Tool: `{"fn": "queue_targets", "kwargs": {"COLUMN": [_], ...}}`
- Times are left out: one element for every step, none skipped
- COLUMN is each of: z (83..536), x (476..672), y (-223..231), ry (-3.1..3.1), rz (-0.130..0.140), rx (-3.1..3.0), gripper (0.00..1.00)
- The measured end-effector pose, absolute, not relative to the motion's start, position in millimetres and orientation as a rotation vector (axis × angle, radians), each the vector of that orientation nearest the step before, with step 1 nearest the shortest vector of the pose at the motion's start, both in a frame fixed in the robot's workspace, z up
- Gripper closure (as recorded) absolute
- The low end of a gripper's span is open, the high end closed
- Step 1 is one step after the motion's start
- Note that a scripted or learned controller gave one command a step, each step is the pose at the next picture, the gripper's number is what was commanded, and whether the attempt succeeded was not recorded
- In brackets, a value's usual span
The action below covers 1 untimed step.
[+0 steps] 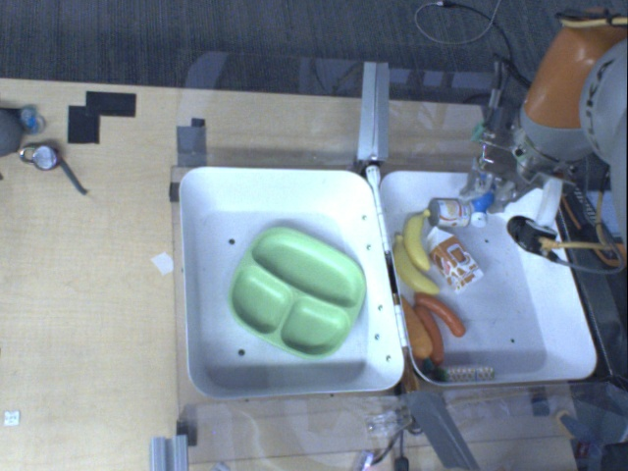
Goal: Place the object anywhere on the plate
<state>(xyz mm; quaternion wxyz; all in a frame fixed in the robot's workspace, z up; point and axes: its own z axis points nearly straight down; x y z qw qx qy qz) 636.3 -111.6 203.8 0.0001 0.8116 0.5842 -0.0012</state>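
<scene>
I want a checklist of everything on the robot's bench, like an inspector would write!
Surface: wooden bench bearing two white bins, left bin and right bin.
Job's things: green divided plate in the left bin; bananas, snack packet, sausages and a small can in the right bin.
Clutter: black tape patches and a small metal tool at the bench's left.
Grippers: gripper over the right bin's far edge, near the can; grip unclear.
Cables: black cable looping on the floor; wires by the wrist.
Surroundings: dark carpet.
</scene>
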Motion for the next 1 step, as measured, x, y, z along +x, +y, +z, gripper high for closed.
{"fn": "queue_targets", "kwargs": {"z": [182.4], "x": [616.7], "y": [-37.6], "ry": [2.063], "rz": [-0.003], "rx": [2.372], "gripper": [1.00]}}
